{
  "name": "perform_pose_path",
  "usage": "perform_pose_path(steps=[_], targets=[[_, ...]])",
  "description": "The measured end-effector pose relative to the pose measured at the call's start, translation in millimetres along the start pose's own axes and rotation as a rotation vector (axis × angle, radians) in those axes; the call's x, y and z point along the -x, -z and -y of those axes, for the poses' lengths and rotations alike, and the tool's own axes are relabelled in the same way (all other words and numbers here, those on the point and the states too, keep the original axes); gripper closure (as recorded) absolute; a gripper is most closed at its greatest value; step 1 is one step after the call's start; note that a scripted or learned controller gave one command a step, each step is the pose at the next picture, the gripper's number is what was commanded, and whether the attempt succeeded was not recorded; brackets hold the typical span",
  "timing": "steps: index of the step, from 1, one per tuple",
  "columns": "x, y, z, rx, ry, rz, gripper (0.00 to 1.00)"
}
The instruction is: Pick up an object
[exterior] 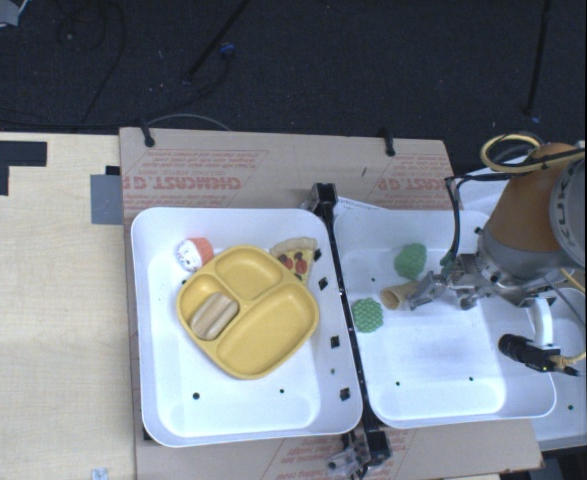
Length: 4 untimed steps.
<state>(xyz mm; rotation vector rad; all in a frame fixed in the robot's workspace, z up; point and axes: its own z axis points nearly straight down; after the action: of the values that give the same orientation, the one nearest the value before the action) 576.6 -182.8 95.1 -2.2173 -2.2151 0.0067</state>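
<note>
Your hand (425,292) is low in the right bin (443,388), closing in on the cone (397,293) at its nine o'clock; finger spread unreadable, so next settle over it and close.

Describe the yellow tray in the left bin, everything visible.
The yellow tray looks like glossy plastic, rounded and split into three compartments. It lies flat, turned at an angle, in the left bin. A tan bun-like piece sits in its small left compartment. A pizza slice toy meets its upper edge.
</note>
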Motion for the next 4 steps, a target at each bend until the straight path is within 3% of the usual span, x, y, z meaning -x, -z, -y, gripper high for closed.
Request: perform_pose_path(steps=[1,4], targets=[[0.5,13.2,-1.2,0.004,-0.001,0.001,1.0],[10.3,157.0,2.2,0.011,0.003,0.003,1.0]])
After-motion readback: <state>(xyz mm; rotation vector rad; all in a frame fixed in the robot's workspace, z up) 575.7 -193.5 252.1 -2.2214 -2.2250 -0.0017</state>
